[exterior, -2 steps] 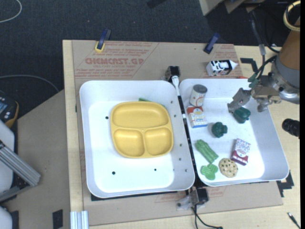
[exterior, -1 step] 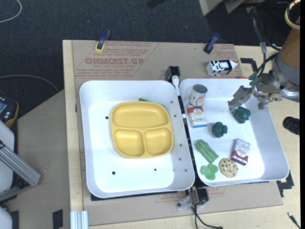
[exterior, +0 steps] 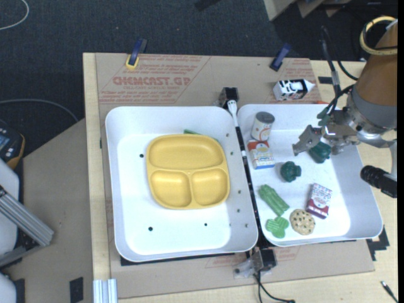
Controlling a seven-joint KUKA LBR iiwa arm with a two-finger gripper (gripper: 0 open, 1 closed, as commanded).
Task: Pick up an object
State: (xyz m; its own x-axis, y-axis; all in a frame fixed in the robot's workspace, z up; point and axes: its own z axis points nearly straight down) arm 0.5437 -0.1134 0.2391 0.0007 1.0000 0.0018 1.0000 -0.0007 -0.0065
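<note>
Pincer (exterior: 319, 145) hovers over the right bin (exterior: 353, 229), clenched on a dark green object (exterior: 320, 151); a straight, steady lift should keep it secure.

- Bright, even light from above; whole bench easy to see.
- Shiny white glare on the two shallow white plastic bins (exterior: 120, 188), strongest on the curved rims.
- Soft glow on the yellow plastic tray with three sections (exterior: 187, 170); faint shade inside each hollow.
- Small, soft shadows beside the little things in the right bin, such as the round tan cookie (exterior: 302, 221) and the small tin can with a red label (exterior: 262, 126).
- Dim and dull on the dark carpet floor (exterior: 95, 17) around the bench.
- A bit fuzzy all over; tiny print on the light brown cardboard sheet (exterior: 158, 77) hard to read.
- Blurry at the right edge on the grey arm with the orange band (exterior: 379, 84).
</note>
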